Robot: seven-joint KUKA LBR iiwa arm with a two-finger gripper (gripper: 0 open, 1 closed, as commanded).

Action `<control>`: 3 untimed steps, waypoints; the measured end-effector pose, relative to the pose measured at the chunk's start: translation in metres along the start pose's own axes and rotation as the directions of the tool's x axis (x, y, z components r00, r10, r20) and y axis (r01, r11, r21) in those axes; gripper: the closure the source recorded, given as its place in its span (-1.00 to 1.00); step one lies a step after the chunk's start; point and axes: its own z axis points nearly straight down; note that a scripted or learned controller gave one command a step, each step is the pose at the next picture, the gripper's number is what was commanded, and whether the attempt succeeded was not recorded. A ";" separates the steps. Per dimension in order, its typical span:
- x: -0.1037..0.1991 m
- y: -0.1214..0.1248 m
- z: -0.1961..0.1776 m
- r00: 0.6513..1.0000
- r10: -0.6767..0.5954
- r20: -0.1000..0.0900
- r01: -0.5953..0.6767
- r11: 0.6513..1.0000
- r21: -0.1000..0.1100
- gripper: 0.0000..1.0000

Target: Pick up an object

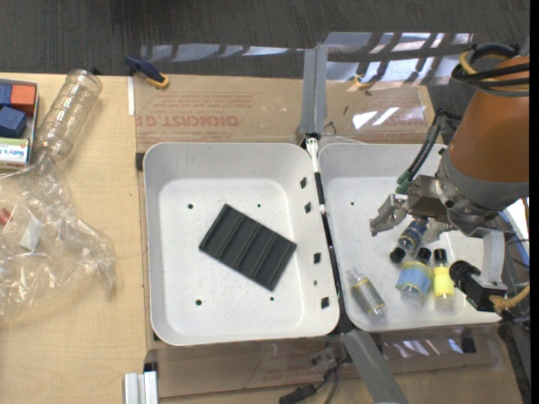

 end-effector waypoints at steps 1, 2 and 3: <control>0.061 -0.010 0.081 0.979 0.206 0.000 -0.206 0.979 0.001 -1.00; 0.161 0.069 0.020 0.977 -0.213 0.001 0.213 0.977 -0.003 -1.00; 0.240 0.027 -0.017 0.996 -0.084 0.001 0.084 0.996 -0.003 -1.00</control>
